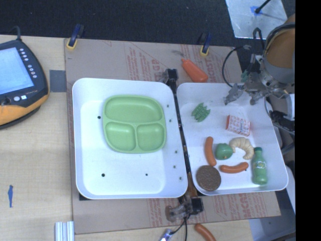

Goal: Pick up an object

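Brown cardboard covers the bench (pixel 125 59) beneath two white bins, the left bin (pixel 90 174) bearing a green divided plate (pixel 134 123). From the right the arm (pixel 279 49) bends down over the right bin's (pixel 277 185) far corner (orange band uppermost), its gripper (pixel 244 95) spread wide, holding nothing. Below lie a snack packet (pixel 237 125), croissant (pixel 242 145), green bottle (pixel 259 165), sausages and cookie (pixel 207 177).

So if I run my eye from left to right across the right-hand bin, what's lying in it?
Green leafy piece → round brown cookie → green ball → small red-and-white packet → green bottle. The gripper hangs over the far right corner of that bin.
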You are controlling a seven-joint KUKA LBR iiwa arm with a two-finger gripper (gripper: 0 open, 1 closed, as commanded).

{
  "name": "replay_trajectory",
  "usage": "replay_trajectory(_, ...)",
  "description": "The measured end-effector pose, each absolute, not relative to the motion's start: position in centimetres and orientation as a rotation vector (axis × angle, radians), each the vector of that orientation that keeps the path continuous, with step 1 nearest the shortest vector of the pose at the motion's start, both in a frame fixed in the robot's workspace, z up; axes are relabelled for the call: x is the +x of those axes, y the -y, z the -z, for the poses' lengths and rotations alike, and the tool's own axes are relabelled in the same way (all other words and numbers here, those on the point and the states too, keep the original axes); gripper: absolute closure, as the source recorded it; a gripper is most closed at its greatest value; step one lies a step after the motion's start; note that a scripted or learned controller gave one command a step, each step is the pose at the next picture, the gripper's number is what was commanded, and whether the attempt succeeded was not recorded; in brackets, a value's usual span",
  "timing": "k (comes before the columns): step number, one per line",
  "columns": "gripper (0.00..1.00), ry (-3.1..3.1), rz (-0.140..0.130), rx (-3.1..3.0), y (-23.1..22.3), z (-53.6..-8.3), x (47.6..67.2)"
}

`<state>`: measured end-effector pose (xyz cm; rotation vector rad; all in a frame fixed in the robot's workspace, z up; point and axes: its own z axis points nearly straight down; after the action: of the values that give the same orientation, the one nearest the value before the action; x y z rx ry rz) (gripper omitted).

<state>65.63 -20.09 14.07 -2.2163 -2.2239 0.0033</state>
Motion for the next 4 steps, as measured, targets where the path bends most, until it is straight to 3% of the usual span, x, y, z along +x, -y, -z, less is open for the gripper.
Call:
replay_trajectory(1, 0.0, 2.226, -0.004, -2.214, 13.9, -18.8, 58.5)
replay_trajectory(2, 0.0, 2.225, -0.006, -2.214, 9.8, -15.5, 53.3)
replay_trajectory(3, 0.0, 2.226, -0.007, -2.212, 10.5, -9.1, 56.3)
replay_trajectory(4, 0.0, 2.226, -0.005, -2.213, 10.2, -9.1, 52.4)
